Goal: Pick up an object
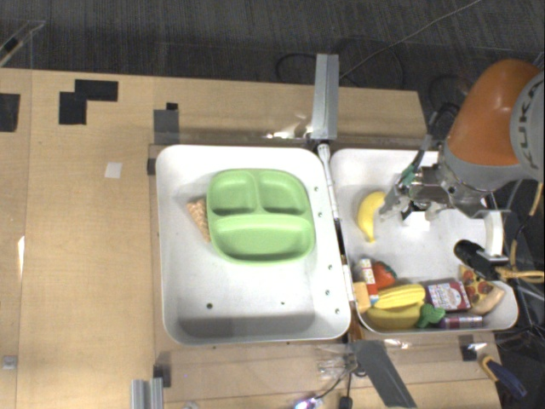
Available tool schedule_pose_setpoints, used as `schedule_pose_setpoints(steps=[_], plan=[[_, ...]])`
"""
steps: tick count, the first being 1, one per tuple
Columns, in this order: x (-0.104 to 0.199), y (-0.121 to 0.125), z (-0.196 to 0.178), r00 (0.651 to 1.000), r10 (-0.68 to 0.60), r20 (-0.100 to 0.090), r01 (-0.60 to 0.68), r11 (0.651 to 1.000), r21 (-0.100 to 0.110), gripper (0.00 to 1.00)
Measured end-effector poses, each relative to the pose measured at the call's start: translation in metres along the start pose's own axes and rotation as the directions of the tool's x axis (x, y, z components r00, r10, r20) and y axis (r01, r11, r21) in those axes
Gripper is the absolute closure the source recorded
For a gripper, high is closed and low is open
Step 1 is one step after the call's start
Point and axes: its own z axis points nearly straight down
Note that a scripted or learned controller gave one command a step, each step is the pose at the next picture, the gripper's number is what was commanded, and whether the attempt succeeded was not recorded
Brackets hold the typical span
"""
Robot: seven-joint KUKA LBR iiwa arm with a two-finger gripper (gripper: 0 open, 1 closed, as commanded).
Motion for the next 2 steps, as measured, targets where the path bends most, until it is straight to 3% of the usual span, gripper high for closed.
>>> schedule_pose_setpoints(steps=[1,2], plan=[[0.01,0.04,0.092,1.0,0.014,0.0,-0.014,1.0,-0.003,0.0],[0.051,0.058,-0.001,0.999,0.046,0.0,-0.046,0.999,-0.003,0.0]])
